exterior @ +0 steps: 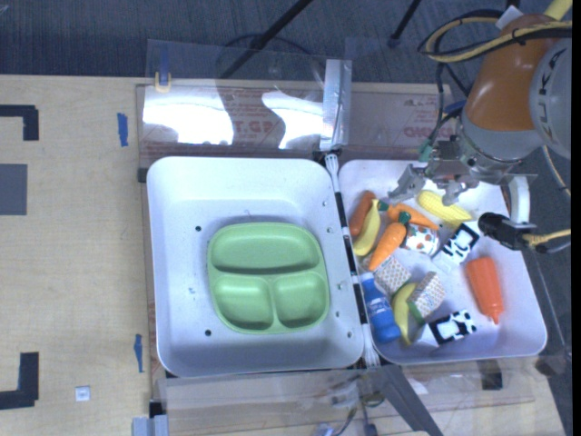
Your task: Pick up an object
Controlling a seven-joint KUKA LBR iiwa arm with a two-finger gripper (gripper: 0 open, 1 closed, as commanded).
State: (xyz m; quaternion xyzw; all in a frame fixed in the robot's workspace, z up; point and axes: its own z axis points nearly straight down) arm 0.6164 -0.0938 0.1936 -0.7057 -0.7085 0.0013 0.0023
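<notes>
My gripper (434, 187) hangs over the far part of the right bin (522, 334), under the orange wrist band. Its two grey fingers (408, 183) stand apart, open, with nothing between them. Just below the fingertips lies a yellow corn cob (442, 210). To its left are a carrot (388, 241), a banana (368, 232) and an orange piece (361, 212). A small white and red toy (419, 239) and a black and white block (461, 242) sit close by.
The left bin (172, 243) bears a green divided plate (263, 275). The right bin also holds an orange vegetable (487, 287), a blue bottle (379, 309), two checkered pieces (392, 271), a yellow-green item (405, 300) and another black and white block (451, 327).
</notes>
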